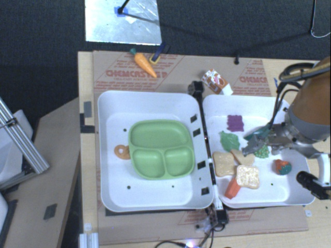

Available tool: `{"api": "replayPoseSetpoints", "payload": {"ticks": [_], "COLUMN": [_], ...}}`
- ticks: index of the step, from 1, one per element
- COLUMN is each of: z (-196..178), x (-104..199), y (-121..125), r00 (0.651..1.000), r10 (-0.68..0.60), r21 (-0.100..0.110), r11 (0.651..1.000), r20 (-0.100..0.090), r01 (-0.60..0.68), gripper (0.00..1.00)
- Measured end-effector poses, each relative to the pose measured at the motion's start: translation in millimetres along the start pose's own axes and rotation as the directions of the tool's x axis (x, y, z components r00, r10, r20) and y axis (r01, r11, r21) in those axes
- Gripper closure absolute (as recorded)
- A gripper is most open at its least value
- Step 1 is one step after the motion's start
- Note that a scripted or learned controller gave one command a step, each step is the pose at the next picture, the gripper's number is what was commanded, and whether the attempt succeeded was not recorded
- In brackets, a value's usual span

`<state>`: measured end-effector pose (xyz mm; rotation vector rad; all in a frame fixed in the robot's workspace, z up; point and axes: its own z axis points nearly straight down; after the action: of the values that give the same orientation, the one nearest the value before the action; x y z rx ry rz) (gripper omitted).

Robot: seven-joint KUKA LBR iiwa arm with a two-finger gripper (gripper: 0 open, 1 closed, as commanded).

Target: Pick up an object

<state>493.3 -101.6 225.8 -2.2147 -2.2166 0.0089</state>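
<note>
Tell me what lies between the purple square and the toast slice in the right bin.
In the camera view, between the purple square and the toast slice lie a green leafy piece and a pale bread piece.

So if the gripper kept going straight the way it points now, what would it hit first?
Probably the green leafy toy, just ahead of the gripper toward the bins' divider. Height is unclear from above, so it could pass over it.

Green divided plate [159, 149] sits mid left bin [111, 190], small orange ring [122, 152] touching its left edge. Toy carrot [144, 64] lies on cardboard sheet [176, 68] near bench's back edge; wrapped snack packet [216, 81] just behind right bin's back-left corner. Shiny foil sheet [123, 14] beyond bench.
</note>
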Motion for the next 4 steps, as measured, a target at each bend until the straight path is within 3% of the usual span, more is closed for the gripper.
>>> {"api": "replayPoseSetpoints", "payload": {"ticks": [1,3,4], "z": [-5.0,118.4,137.9], "x": [0.1,4.2,3.4], "y": [2.4,-5.7,-3.2], "r00": [1.000,1.000,1.000], "r10": [-0.003,0.000,0.000], "r21": [-0.011,-0.006,-0.014], "r11": [1.000,1.000,1.000], "r20": [0.002,0.000,0.002], "r01": [0.003,0.000,0.000], "gripper": [0.00,0.00,0.00]}}
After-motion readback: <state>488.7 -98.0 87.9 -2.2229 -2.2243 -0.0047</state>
